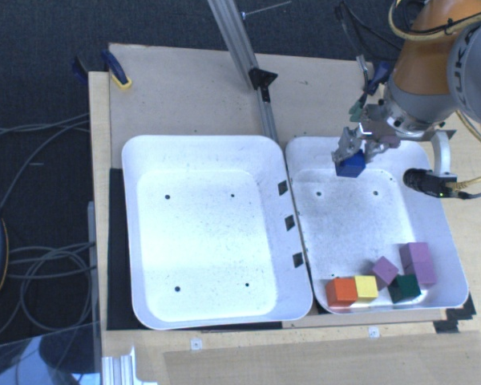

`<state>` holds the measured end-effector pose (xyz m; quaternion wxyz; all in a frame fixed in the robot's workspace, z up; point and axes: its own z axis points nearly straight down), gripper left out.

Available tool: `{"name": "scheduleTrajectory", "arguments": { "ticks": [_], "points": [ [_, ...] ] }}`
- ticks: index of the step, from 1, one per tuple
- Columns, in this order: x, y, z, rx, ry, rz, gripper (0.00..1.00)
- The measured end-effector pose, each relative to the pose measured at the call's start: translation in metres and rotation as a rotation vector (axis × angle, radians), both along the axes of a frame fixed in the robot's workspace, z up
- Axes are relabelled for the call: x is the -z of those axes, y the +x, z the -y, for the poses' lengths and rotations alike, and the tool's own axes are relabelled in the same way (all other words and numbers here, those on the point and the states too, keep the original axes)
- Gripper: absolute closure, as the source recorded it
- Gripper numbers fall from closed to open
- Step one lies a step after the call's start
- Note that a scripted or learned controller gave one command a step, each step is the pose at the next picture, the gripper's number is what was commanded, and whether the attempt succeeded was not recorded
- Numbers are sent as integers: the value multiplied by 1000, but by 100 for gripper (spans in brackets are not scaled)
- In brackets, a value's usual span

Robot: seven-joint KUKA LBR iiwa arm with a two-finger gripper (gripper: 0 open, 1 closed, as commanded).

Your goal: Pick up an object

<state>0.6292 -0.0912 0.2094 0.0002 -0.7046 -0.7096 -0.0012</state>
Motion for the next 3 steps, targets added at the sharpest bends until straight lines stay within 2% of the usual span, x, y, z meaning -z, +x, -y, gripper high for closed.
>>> {"name": "scheduleTrajectory", "arguments": {
  "ticks": [1, 2, 3],
  "points": [
    [-3, 6, -65, -1, 1, 0, 100],
    [-22, 10, -122, -1, 1, 2, 100],
    [-35, 19, -171, 1, 1, 2, 100]
  ]
}}
